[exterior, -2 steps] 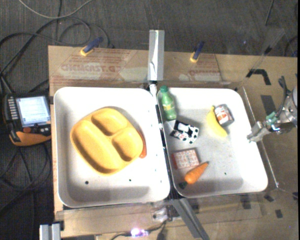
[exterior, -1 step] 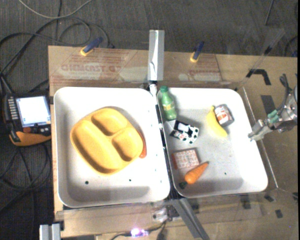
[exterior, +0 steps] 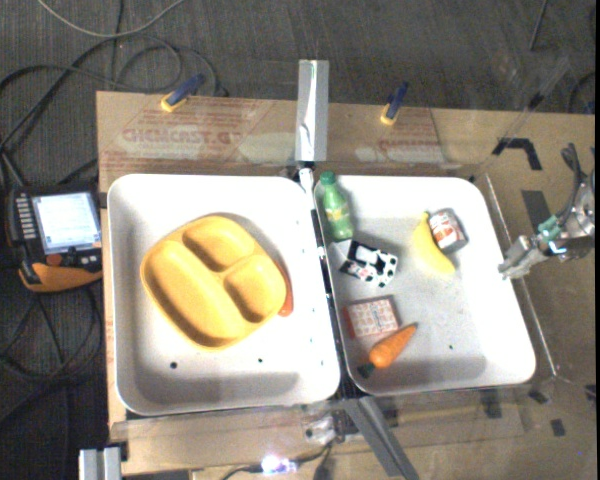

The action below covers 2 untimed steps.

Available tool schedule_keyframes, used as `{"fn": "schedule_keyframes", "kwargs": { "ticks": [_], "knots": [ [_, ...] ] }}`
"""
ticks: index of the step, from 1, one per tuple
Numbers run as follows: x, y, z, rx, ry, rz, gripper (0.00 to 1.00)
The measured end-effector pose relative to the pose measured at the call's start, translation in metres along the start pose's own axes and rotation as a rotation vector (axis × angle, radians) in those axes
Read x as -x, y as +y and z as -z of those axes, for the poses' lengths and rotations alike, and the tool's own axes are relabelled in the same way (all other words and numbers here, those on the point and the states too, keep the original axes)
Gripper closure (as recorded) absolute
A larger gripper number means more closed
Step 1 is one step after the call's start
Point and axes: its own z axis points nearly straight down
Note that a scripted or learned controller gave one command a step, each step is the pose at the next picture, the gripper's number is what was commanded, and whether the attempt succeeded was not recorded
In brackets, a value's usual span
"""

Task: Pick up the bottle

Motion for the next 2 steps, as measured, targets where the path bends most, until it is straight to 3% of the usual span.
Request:
{"fn": "schedule_keyframes", "kwargs": {
  "ticks": [2],
  "knots": [
    [-0.0015,0.0019,0.0168,-0.002,0.001,0.004,1.00]
  ]
}}
